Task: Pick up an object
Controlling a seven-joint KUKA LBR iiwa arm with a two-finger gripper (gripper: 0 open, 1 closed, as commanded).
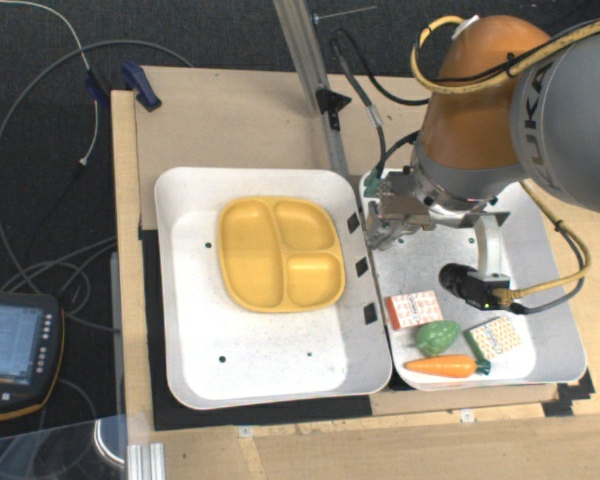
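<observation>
Mostly plastics on a raw wooden bench, as I saw it.

The yellow divided plate (280, 253) looked like smooth, faintly glossy plastic; both white bins (185, 298) were matt and finely speckled. The carrot (442, 367) had a toy-plastic sheen, the small box (414, 309) seemed printed card, though I couldn't be sure. The bench (230, 118) was bare, unfinished wood.

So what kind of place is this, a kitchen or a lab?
Most likely a robotics lab: a grey arm over two white bins on a wooden bench, with toy food like a carrot.
</observation>
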